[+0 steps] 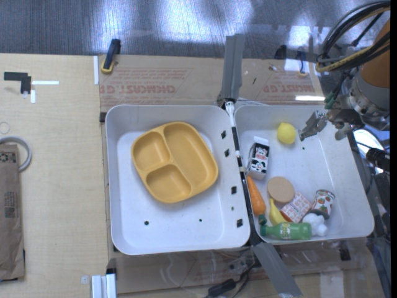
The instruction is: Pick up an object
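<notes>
Pale wood of the desk (49, 166) carries two white bins, and nothing has been lifted yet: at the near edge of the right bin (347, 166) lie a green bottle (285, 231), a carrot (255, 195), a round brown disc (281, 189) and a small can (324, 202). Farther back sit a milk carton (258, 158) and a yellow lemon (286, 133). Beyond them the gripper (316, 124) hangs with fingers parted and nothing between them, near the lemon (the likeliest target, I judge); descent, grasp and lift all remain.
</notes>
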Motion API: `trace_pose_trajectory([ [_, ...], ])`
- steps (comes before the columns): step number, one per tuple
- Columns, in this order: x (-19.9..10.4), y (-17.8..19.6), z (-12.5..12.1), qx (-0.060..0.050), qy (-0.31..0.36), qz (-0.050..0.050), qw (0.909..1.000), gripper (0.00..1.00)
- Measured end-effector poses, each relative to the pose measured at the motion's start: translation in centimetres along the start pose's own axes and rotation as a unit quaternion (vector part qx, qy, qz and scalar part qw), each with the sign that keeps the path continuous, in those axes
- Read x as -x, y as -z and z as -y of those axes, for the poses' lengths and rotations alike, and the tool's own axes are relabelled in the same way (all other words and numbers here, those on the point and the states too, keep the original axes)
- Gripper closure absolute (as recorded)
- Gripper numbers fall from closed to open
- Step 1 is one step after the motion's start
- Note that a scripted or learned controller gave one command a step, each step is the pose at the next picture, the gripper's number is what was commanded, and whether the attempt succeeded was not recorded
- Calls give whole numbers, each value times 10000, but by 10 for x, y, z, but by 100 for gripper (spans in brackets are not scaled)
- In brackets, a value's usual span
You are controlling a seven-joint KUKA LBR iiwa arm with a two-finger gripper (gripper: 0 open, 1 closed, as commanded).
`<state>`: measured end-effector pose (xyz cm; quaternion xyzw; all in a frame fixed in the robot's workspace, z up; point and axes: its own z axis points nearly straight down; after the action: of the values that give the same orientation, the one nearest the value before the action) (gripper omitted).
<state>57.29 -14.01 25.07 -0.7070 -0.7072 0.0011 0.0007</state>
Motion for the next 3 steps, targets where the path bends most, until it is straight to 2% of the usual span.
trace_pose_trajectory([
  [1,1,8,0,-6,3,6,10000,100],
  [2,-27,99,-65,13,442,11,9990,100],
  [3,-53,78,-86,6,1899,8,9818,100],
])
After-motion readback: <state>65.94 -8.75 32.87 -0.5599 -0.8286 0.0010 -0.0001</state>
